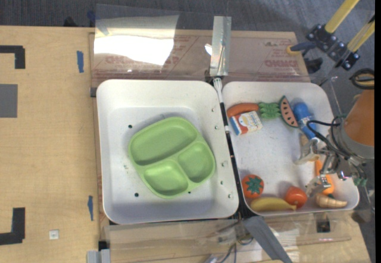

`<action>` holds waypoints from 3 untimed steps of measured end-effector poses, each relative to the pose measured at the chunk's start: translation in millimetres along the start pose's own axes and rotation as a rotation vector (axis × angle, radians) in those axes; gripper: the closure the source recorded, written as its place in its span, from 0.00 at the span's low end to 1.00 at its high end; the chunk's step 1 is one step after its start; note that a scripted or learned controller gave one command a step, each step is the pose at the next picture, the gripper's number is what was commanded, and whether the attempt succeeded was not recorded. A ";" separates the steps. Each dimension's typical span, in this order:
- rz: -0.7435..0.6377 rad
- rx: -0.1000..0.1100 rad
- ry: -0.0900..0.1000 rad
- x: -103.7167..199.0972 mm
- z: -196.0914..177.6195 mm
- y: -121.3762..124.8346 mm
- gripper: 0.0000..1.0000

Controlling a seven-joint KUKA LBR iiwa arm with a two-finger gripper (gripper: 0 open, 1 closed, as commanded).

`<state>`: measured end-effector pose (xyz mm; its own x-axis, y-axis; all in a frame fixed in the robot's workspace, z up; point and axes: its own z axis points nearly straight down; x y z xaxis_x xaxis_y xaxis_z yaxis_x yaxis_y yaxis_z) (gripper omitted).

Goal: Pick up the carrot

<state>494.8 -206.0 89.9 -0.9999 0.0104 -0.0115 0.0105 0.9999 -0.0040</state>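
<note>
The carrot (241, 109), orange with a green leafy top (269, 109), lies on its side at the far left of the right bin (268, 155). A small white carton (246, 124) rests against its near side. My gripper (317, 168) hangs low over the right part of that bin, well to the right of the carrot and nearer the front. It is among the toys at the bin's front right corner. Cables and metal parts blur its tip.
The right bin also holds a watermelon slice (289, 112), a blue bottle (301, 115), a tomato (253, 185), a banana (272, 203), a red fruit (296, 196) and a cone-shaped piece (331, 200). A green divided plate (171, 156) lies in the left bin (113, 137).
</note>
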 end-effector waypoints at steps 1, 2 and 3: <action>-0.002 0.003 -0.013 -4.6 -13.2 0.9 1.00; 0.059 -0.002 -0.006 -73.8 -0.4 42.4 1.00; 0.061 -0.002 -0.002 -72.5 0.8 41.8 0.00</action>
<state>567.7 -164.9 89.8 -0.9974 0.0709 -0.0139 0.0709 0.9975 -0.0009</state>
